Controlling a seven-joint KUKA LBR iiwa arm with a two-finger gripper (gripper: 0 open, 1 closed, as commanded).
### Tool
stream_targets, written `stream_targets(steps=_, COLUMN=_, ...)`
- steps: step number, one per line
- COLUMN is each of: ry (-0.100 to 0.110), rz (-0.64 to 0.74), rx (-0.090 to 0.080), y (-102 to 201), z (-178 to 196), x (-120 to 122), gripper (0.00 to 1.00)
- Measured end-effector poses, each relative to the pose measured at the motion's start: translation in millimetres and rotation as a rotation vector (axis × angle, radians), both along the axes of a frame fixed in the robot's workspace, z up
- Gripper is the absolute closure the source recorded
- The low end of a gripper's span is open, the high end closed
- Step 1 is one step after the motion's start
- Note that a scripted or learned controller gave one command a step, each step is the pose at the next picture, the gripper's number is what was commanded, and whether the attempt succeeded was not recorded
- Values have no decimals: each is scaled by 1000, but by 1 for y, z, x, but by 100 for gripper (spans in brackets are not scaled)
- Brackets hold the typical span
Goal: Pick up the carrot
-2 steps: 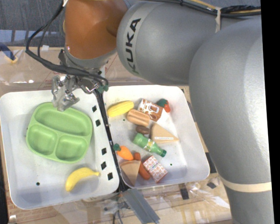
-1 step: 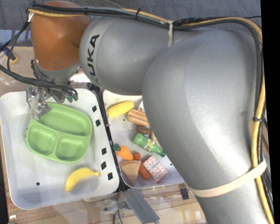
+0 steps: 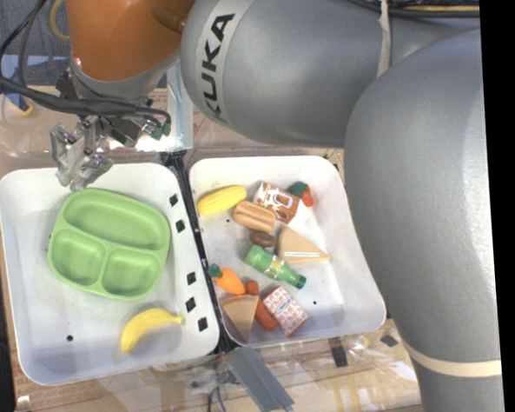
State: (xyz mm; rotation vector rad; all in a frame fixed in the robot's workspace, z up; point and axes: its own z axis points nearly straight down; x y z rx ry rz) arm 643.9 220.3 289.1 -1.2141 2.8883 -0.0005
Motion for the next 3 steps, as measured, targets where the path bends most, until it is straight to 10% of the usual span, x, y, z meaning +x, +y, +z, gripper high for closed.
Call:
stream_targets(steps=1, ry=10, rz=-254, rx=-3, y=-10, z=-53, x=13, gripper=100)
stream_targets(steps=3, ry=10, rz=-384, rx=-2, y=-33, z=-102, x=-161, gripper=100)
